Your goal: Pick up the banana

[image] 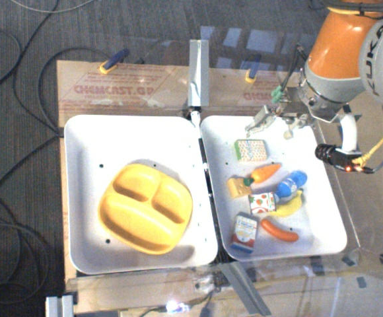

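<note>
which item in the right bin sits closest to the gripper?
The green-and-white patterned packet, just below the gripper; the carrot, banana and cartons lie farther down.

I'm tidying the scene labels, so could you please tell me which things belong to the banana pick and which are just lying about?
Job: banana; gripper.

Lying about: yellow divided plate; carrot; blue bottle; sausage; two small cartons; green-checked box.

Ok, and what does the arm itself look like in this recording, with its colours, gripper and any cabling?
The arm has a glossy orange, rounded segment above a grey wrist, with part of dark lettering at the frame's right edge. The gripper is small, thin and metallic, with green wiring by its mount. A black cylindrical attachment with a red light hangs off the wrist, near a yellowish cable.
</note>
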`<action>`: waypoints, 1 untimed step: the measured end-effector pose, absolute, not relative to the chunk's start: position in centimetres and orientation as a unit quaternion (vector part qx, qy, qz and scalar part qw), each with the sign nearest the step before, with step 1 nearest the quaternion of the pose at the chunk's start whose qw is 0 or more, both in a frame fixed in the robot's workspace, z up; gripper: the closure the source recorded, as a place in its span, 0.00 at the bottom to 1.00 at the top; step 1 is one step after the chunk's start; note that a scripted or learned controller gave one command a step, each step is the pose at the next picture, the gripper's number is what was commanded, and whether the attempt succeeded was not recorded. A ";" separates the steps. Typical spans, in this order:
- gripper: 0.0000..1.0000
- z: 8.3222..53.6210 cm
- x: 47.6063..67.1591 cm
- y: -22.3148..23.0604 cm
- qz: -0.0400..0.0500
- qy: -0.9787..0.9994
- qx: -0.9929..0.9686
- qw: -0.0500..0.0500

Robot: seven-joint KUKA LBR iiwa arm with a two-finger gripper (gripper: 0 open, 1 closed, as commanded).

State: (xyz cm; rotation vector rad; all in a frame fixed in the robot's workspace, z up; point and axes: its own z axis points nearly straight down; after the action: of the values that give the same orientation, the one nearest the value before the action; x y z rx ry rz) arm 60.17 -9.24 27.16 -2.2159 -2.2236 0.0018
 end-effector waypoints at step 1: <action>0.00 18.2 55.1 -13.3 0.000 -0.713 -0.702 0.002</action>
State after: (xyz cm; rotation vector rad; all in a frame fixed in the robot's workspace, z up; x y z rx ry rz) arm 55.09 -13.33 18.21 -2.2018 -2.2365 0.0015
